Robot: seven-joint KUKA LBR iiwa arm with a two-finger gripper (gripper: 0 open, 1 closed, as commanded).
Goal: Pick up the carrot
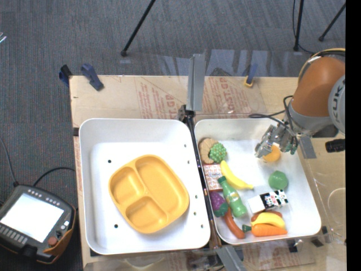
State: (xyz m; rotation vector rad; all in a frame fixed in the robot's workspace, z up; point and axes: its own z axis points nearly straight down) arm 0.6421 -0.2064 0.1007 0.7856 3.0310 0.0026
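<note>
The carrot (269,230), orange with a green stem on its left end, lies at the front right of the right bin (304,176), just under a yellow piece (268,219). My gripper (276,145) hovers near that bin's back right, well behind the carrot and directly over a small orange fruit (272,155). Its fingers look open, and nothing sits between them.
The right bin also holds a banana (236,176), a green bottle (232,196), a green ball (278,180), a black-and-white carton (271,200), a red-orange piece (234,226), a purple piece (218,201) and a green bumpy toy (218,152). A yellow divided plate (148,192) lies in the left bin (93,145).
</note>
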